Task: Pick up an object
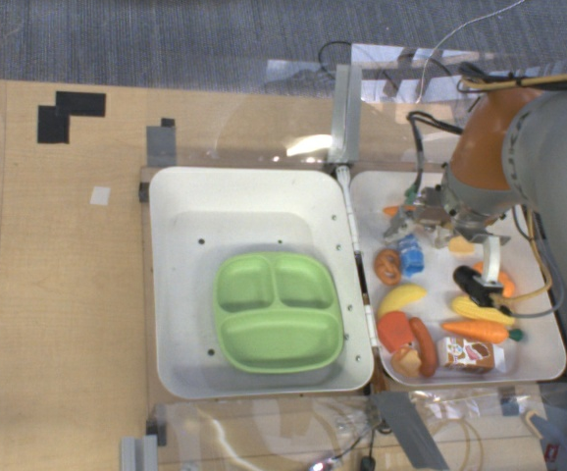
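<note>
Nearest, along the lower edge of the right bin (pixel 554 366), lies a row of toy foods: a small brown-and-white carton (pixel 470 355) on its side, a sausage (pixel 424 345) leaning against a red piece (pixel 395 330), and just above the carton a carrot (pixel 478 330) with its green tip pointing right. A little farther back sit a yellow lemon-like piece (pixel 402 298) on the left and a yellow banana (pixel 482 310) on the right, with a dark, eggplant-like shape (pixel 474 285) touching the banana's upper side. Beyond the lemon an orange round toy (pixel 388 266) rests just beside a small blue block (pixel 412 259), and a white upright piece (pixel 492 257) stands to the right, near the dark shape. In the left bin (pixel 180 224) a green divided plate (pixel 279 312) lies flat toward the near-right corner, well apart from the toys across the wall between the bins. Farther back in the right bin, the jaws (pixel 423 221) hang low over the bin floor just beyond the blue block, beneath the arm's orange band; they are too small and cluttered with cabling to tell whether they are spread or closed, and nothing can be made out between them. A tiny orange bit (pixel 390 210) lies just left of them. The pale wooden counter (pixel 58 292) stretches off to the left.
</note>
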`<state>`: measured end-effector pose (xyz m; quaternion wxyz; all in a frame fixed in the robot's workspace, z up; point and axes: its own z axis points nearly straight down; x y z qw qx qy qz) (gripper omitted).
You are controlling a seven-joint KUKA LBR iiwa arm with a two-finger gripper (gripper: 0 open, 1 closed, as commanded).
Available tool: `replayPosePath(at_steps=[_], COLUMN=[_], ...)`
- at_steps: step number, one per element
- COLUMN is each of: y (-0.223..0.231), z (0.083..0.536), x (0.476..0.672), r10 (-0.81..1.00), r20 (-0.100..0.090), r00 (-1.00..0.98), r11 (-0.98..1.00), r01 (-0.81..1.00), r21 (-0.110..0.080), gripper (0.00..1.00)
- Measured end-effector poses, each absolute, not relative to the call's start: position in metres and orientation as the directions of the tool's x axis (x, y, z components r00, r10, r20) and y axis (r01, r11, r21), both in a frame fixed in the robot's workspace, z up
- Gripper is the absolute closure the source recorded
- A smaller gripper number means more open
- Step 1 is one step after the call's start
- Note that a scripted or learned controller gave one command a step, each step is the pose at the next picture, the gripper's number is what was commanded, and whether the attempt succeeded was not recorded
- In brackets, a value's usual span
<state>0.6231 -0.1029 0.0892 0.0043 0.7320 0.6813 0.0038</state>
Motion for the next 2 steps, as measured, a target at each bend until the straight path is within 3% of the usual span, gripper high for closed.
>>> replayPosePath(at_steps=[1,2], y=[-0.101,-0.058], z=[0.102,0.217], x=[0.625,0.587], r10=[0.998,0.98], r20=[0.003,0.001], r00=[0.069,0.199], r11=[-0.069,-0.199], r01=[0.997,0.98], r21=[0.017,0.005], gripper=[1.0,1.0])
